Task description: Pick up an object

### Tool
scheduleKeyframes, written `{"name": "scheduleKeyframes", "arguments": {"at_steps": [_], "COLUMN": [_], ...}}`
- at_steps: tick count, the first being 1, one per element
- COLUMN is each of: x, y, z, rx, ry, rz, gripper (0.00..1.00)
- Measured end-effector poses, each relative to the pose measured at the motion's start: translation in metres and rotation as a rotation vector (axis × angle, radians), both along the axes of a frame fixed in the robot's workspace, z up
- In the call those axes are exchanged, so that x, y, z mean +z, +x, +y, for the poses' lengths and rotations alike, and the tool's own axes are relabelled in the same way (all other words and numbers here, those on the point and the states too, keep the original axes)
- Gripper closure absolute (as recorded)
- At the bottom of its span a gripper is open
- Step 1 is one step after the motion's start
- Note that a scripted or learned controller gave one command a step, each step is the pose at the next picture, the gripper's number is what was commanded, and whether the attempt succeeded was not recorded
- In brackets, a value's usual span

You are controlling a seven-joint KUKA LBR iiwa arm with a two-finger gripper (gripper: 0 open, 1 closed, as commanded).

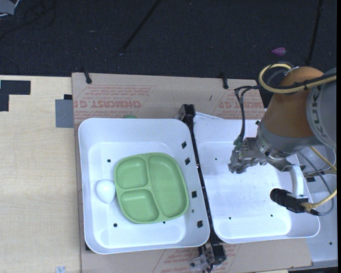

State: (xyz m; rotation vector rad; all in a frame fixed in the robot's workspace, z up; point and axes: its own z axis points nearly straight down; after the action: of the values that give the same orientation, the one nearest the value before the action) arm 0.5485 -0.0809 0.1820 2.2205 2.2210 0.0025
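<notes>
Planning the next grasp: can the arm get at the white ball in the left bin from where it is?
Probably yes. The white ball lies uncovered in the left bin, touching the green tray only on one side. The gripper hangs over the right bin and must cross the divider.

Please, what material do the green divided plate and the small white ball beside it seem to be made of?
Green divided plate: probably moulded plastic, matte, judging by its even colour and soft rounded ridges. White ball: smooth, slightly glossy, perhaps plastic or foam; the view leaves this open.
</notes>
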Motion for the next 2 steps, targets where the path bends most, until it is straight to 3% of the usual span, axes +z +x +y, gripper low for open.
{"name": "scheduleKeyframes", "arguments": {"at_steps": [2], "x": [0.095], "y": [0.002], "z": [-0.001], "rx": [0.0], "ry": [-0.001], "rz": [-0.001], "gripper": [1.0]}}
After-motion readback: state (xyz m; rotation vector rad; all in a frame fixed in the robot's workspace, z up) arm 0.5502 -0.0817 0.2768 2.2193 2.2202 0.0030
